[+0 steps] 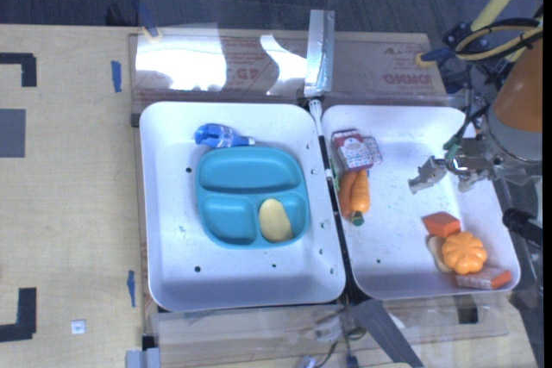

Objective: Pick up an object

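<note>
**Approach step: gripper (pixel 429 177) over the right bin (pixel 392 267), nothing yet taken.**
We judge the arm to be between targets. Its claw hangs with nothing between the fingers, though we cannot tell how far they part. Nearest lie an orange wedge (pixel 442 224) and a small pumpkin (pixel 464 252); a carrot (pixel 354 194) and a red packet (pixel 355 151) sit by the divider. The next move calls for centring, then descending. The left bin (pixel 164 211) holds a blue tray (pixel 237 185) bearing a yellow lemon (pixel 275 221), with a blue toy (pixel 220 134) beside.
</note>
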You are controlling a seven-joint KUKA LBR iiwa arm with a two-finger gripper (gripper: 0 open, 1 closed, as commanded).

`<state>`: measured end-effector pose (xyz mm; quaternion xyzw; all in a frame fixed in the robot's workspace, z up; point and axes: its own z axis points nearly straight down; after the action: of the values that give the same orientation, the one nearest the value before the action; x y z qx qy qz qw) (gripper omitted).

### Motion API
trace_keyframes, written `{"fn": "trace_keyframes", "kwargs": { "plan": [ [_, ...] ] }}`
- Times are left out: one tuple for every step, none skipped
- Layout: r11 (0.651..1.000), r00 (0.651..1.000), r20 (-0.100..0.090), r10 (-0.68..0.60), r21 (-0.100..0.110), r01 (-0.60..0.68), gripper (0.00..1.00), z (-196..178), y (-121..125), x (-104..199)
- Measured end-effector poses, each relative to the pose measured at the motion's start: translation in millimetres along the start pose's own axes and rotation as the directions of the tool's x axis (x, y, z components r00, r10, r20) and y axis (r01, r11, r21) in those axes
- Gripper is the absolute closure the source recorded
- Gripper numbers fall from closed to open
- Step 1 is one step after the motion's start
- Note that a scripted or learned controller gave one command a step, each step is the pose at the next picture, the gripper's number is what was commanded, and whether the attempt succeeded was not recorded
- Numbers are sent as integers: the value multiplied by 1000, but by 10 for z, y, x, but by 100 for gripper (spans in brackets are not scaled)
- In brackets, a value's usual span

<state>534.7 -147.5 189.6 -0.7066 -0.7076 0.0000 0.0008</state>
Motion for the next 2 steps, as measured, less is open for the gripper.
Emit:
{"fn": "trace_keyframes", "kwargs": {
  "plan": [
    [985,985,0,-170,1,170,0,887,664,456],
    [927,927,6,-376,-8,376,0,19,677,601]
  ]
}}
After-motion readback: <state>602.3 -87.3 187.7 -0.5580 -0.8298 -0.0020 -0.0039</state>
